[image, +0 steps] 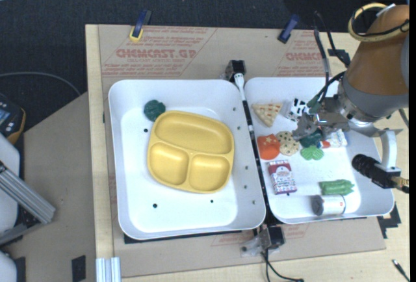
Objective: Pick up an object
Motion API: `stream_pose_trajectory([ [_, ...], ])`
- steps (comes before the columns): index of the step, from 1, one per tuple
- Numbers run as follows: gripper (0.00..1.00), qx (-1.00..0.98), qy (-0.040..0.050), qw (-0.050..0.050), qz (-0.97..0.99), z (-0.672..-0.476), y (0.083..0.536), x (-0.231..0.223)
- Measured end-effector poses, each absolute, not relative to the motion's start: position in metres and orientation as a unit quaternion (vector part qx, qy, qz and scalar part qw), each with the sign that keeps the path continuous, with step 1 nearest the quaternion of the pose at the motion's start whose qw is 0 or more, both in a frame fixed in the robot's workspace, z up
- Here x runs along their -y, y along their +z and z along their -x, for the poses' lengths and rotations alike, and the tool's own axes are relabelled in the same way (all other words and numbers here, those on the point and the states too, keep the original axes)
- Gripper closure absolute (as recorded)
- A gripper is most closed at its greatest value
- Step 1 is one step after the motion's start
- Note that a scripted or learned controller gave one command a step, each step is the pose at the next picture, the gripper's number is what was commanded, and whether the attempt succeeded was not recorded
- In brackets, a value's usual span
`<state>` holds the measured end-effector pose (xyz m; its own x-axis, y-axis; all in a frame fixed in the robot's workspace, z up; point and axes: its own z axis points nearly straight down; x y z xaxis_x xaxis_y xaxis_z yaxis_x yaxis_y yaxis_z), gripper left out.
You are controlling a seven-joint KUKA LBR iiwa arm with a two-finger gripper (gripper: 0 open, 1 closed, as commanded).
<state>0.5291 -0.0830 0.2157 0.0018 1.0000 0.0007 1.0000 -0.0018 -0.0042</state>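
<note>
- The grey arm [380, 73] with an orange band reaches in from the right, wrist bent down over the right bin [364, 209].
- Its pincer [308, 126] hangs low among the toys there; whether it is open or closed, I cannot tell.
- Just beside the pincer lie a round cookie [286, 141], an orange piece [268, 147] and a green piece [313, 153].
- The same bin holds a pizza slice [267, 112], a red box [282, 178] and a green item [337, 187].
- The left bin [130, 196] holds a yellow divided tray [190, 151] and a dark green ball [155, 108] touching its corner.
</note>
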Motion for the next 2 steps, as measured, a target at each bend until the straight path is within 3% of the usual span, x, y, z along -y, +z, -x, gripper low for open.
stream_pose_trajectory([
  [1,1.00,0.708,-0.0009,-0.001,0.707,-0.524,0.233,0.072],
  [2,1.00,0.707,0.0011,0.001,0.708,-0.529,0.214,0.080],
])
